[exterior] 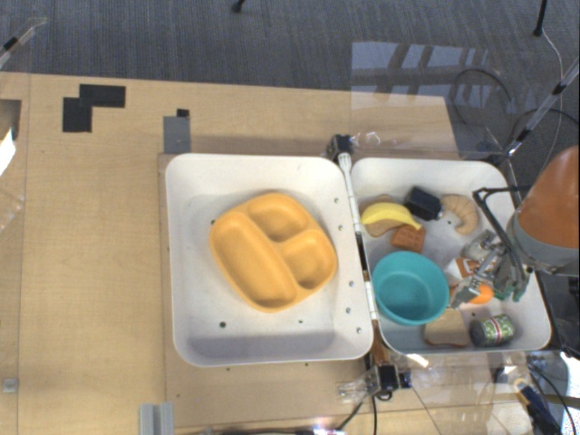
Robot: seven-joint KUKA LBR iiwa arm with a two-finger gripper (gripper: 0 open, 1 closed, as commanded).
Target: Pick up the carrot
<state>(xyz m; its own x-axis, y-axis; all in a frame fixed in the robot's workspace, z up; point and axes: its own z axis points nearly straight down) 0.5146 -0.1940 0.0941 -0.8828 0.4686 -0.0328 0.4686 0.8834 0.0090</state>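
Observation:
The carrot [482, 291] shows as a small orange piece on the floor of the right bin [453, 169], between the teal bowl [410, 287] and the bin's right wall. My gripper [488, 275] reaches in from the right and hangs low, directly over the carrot, hiding most of it. From this angle I cannot tell whether the gripper touches the carrot.
The right bin also holds a banana [390, 214], a black object [423, 203], a tan pastry [463, 210], a brown waffle piece [408, 238], a bread slice [444, 333] and a green can [494, 331]. A yellow divided plate [272, 250] lies in the left bin [195, 333].

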